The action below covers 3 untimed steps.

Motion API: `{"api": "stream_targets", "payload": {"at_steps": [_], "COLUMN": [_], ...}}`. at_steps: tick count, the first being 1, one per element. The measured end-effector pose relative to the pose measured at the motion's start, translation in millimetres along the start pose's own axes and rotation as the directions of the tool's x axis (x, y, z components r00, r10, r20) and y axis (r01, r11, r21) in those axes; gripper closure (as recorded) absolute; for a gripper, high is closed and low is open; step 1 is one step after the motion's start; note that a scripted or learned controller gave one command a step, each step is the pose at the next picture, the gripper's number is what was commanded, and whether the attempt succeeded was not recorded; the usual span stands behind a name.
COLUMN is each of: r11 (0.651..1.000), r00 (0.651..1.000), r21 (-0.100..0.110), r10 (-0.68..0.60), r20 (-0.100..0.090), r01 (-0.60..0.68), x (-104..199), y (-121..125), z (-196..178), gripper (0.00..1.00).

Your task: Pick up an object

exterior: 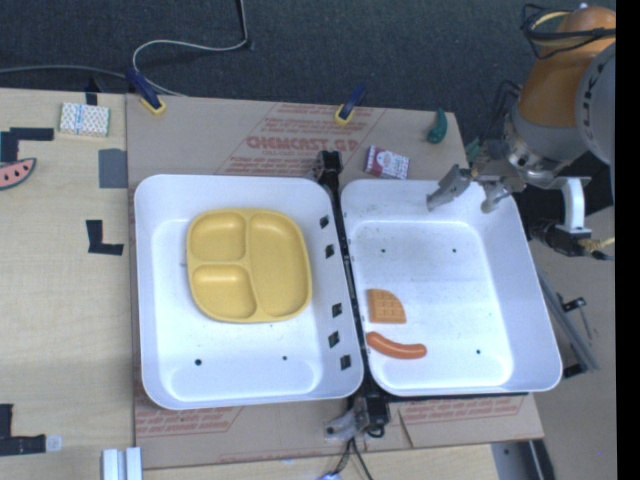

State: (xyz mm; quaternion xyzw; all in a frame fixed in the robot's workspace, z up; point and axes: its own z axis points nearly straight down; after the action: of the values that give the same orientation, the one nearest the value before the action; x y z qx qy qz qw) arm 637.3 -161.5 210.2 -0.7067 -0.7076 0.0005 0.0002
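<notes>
In the right bin (520,298), nearest the front rim, a toy sausage (397,347) lies flat, and a small waffle piece (387,306) sits just behind it, close but apart. Either would serve as the object to pick up. Both are low and flat, so a good grasp likely means coming straight down, spanning the sausage across its narrow width and keeping clear of the waffle.

The left bin (160,298) holds a yellow divided plate (249,264), well away and no obstacle.

Farther back, the hand (470,191) hovers over the right bin's far rim, its two fingers spread apart and holding nothing. It must travel forward across bare bin floor; only the centre wall between the bins stands close to the targets.

Beyond the bins, a small red packet (385,162) rests on the table (60,268).
</notes>
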Motion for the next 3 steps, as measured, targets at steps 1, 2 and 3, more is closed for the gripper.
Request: {"api": "stream_targets", "payload": {"at_steps": [1, 2, 3], "r11": [1.000, 1.000, 1.000], "r00": [1.000, 1.000, 1.000], "r21": [0.003, -0.001, -0.003], "r10": [0.000, 0.000, -0.001], "r20": [-0.002, 0.002, 0.002], "r01": [0.000, 0.000, 0.001], "x": [41, 67, 67], "y": [19, 15, 16], "z": [115, 125, 115], "gripper": [0.00, 0.00, 1.00]}}
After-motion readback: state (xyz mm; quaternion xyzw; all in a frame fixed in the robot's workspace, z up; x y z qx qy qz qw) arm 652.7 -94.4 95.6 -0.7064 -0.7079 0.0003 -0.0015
